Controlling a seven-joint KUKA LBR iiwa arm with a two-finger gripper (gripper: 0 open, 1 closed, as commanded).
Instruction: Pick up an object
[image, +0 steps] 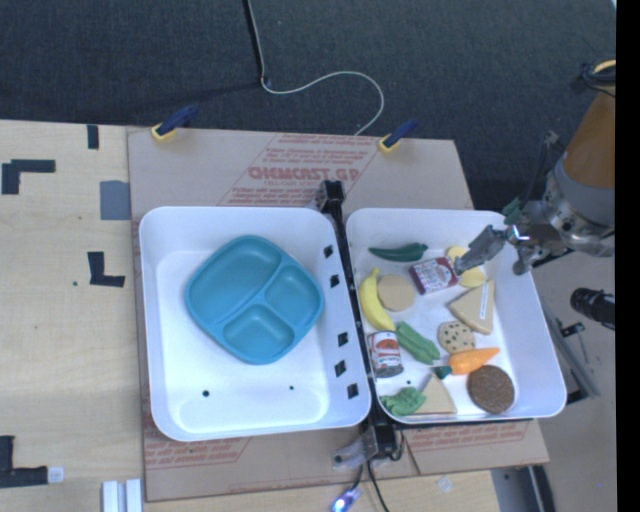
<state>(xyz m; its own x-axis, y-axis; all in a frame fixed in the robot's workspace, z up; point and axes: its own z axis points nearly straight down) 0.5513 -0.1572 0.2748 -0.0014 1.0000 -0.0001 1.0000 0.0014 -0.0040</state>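
Note:
The right bin (530, 300) holds several toy foods: a green pepper (398, 252), a banana (374, 300), a red-and-white packet (433, 274), a cheese wedge (476, 306), a cookie (455, 335), a carrot (470, 360), a small can (386, 353) and a brown patty (491, 388). My gripper (503, 250) hangs over the bin's upper right corner, just right of a small yellow piece (466, 270). Its two fingers are spread apart, open, with nothing between them.
The left bin (160, 330) holds a blue divided plate (255, 298). A black divider (345, 300) runs between the two bins. A white cable (330, 85) loops across the cardboard behind the bins. A green pickle (417, 342) and a leafy green piece (403, 402) lie near the divider.

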